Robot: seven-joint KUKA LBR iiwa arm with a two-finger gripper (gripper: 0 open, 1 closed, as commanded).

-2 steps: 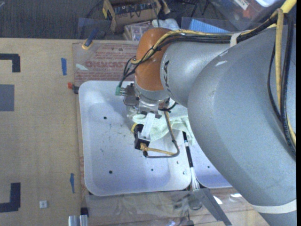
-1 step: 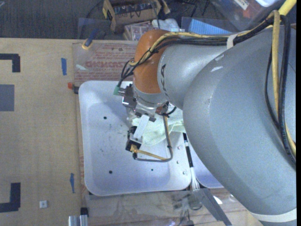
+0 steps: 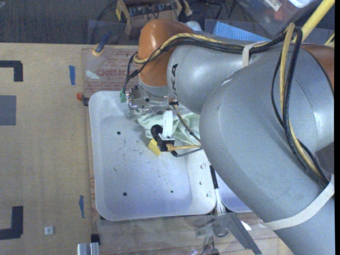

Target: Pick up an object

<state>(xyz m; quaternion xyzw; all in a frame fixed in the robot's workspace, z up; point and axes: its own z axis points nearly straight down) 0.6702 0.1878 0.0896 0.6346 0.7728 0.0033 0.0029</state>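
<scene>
While the arm leans over the left bin (image 3: 133, 190), a crumpled pale-green item (image 3: 187, 127) lies by that bin's far right corner.
End effector (image 3: 144, 106) is low at the item's left edge; its opening cannot be told.

Cloth (image 3: 187, 127): pale green-white, soft, crumpled into loose folds with dark creases across it. Lies low on the floor of the white bin (image 3: 133, 190), at about 1 o'clock on that floor, close to the far rim and the 3 o'clock wall. Its far and 3 o'clock parts are covered by the arm (image 3: 249, 116); full outline cannot be told.
</scene>
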